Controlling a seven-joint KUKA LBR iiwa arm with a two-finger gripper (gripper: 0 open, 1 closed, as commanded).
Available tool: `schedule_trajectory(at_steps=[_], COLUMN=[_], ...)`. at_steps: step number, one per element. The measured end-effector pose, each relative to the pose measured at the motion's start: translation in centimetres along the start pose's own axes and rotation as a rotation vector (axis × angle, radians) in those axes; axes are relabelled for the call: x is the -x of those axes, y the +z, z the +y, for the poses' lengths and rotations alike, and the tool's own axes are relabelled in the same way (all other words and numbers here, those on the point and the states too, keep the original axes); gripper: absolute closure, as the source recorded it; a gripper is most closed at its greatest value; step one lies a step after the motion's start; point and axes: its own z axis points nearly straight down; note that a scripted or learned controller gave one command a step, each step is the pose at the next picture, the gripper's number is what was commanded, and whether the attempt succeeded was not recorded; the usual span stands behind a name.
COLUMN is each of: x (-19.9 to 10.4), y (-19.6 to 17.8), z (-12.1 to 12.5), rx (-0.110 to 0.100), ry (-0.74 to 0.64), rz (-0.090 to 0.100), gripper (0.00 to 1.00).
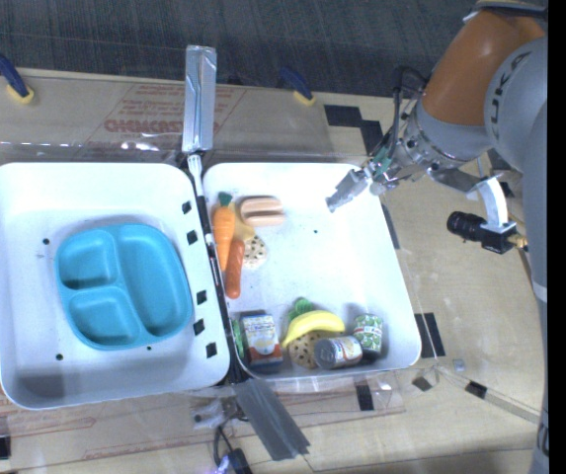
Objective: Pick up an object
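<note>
The right bin [362, 255] holds several objects. Along its left wall lie a carrot [223, 229], a hot-dog bun [260, 210], a round cookie [254, 252] and an orange sausage [234, 269]. At the front edge are a small carton [258, 336], a banana [315, 323], a tin can [340, 352] and a green can [368, 332]. My gripper [345, 193] hangs over the bin's far right part, well apart from every object. I see nothing held in it.
The left bin [16, 215] carries a blue divided plate [124, 284]. A metal bar [200, 97] rises behind the seam between the bins. The arm's orange band [470, 67] sits at the top right.
</note>
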Motion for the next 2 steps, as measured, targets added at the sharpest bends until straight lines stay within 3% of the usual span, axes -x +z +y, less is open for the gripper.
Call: schedule_trajectory(at_steps=[1, 2], x=[-1.6, -0.4], y=[0.4, 9.1], z=[-0.7, 4.4], rx=[-0.007, -0.011], ry=[0.055, 0.046], rz=[0.004, 0.006], gripper=[0.0, 0.0])
